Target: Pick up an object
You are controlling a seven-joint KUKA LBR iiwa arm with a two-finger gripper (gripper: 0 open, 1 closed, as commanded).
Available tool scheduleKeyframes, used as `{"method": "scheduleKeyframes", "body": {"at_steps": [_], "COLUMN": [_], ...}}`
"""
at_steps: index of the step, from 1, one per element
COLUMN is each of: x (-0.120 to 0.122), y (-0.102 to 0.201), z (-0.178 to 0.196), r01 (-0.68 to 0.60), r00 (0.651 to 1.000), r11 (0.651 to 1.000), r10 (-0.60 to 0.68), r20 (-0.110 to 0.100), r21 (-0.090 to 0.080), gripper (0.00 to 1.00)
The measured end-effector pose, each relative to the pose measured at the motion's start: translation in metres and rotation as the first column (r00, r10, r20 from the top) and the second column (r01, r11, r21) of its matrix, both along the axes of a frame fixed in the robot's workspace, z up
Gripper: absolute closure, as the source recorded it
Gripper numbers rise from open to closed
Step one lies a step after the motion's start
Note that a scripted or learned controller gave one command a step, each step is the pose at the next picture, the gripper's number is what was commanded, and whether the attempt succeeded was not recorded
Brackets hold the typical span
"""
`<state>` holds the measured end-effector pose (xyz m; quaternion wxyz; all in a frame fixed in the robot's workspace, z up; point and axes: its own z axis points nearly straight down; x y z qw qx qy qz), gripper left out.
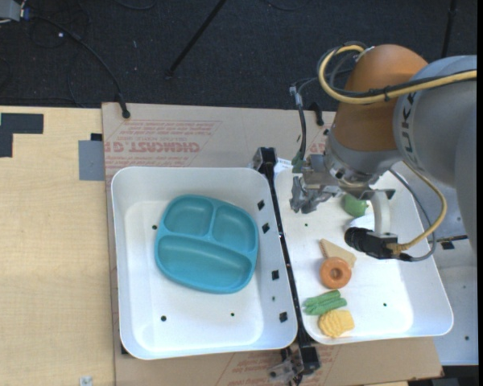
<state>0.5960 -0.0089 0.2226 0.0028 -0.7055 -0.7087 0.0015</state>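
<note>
The arm [386, 95] reaches into the right bin [406, 300], with its jaws low over the bin's far left corner, close to the divider. Whether the jaws are parted or closed cannot be told from this angle, and nothing is seen held in them.

The nearest candidate is a small green toy piece [355, 206] just beside the jaws, toward the arm. Nearer the camera lie a pale wedge [336, 249], an orange ring-shaped piece [336, 273] touching it, a green pea pod [324, 302] and a yellow corn piece [336, 322], the last two lying together. The left bin [137, 304] holds a teal divided plate [207, 244].

A sound pick would likely mean centring over one piece before descending, not over bare floor. The toys look like smooth moulded plastic. The rounded ring and pod may squirt out of a pinch, while the wedge offers flat faces. The corn's bumpy surface should grip better, but the pod crowds it. The plate is broad and shallow, a poor fit.
</note>
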Motion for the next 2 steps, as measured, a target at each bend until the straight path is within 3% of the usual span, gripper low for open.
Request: {"method": "scheduleKeyframes", "body": {"at_steps": [1, 2], "x": [-0.005, -0.012], "y": [0.062, 0.104], "z": [0.006, 0.003], "r01": [-0.002, 0.001], "r00": [1.000, 1.000], "r11": [1.000, 1.000], "r10": [0.002, -0.001], "r20": [0.003, 0.001], "r21": [0.000, -0.001], "gripper": [1.00, 1.00]}}
